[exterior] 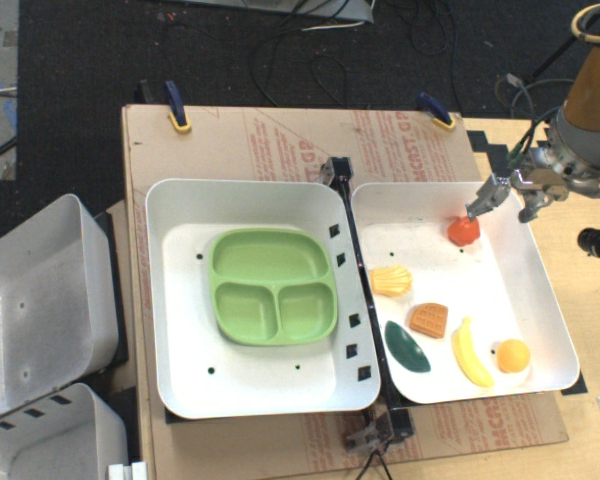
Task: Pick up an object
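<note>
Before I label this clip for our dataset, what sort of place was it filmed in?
Most likely a robotics lab. A robot arm reaches over two white bins clamped to a cardboard-topped bench, with toy food such as a banana inside, and loose cables on the dark floor.

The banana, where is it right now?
The banana lies in the right bin, near its front edge, between the orange ball and the dark green piece.

bare floor (500, 288) right of tomato (464, 231), seemingly.
</note>
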### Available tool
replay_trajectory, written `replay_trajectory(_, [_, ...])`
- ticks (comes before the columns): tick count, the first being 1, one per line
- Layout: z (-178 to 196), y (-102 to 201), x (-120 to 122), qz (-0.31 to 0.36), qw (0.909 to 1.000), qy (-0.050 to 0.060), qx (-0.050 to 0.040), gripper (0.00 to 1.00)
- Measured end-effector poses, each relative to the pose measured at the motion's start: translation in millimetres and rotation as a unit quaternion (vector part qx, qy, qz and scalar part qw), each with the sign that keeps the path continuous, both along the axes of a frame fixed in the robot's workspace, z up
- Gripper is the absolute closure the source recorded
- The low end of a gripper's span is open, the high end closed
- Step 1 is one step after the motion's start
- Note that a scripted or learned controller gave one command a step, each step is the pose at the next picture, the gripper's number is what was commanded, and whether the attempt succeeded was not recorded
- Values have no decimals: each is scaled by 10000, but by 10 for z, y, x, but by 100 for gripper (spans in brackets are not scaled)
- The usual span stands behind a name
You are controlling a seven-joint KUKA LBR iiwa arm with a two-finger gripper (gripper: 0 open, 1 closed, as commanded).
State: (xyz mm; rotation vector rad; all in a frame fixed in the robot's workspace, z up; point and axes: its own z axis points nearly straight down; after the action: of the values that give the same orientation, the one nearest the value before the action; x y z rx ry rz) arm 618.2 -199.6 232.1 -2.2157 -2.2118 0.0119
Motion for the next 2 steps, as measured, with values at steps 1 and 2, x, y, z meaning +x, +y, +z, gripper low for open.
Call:
replay_trajectory(1, [88, 9, 28, 17, 10000, -69, -15, 0])
replay_trajectory(2, [-534, 22, -39, 1, 10000, -40, -7, 0])
